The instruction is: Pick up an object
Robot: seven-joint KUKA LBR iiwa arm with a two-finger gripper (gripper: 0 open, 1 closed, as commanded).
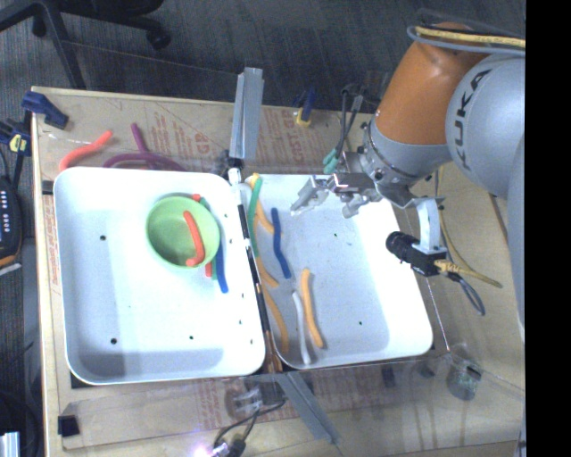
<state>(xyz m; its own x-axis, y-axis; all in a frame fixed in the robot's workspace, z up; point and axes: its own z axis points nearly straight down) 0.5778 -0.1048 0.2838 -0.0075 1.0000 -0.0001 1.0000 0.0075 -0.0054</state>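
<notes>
While end effector hovers, blue strip lies below-left.

A robotics lab: a grey KUKA arm with an orange band reaches over a plywood bench bearing two white bins, with clamps at the bench edge, loose cables, and an office chair base on dark carpet behind
</notes>
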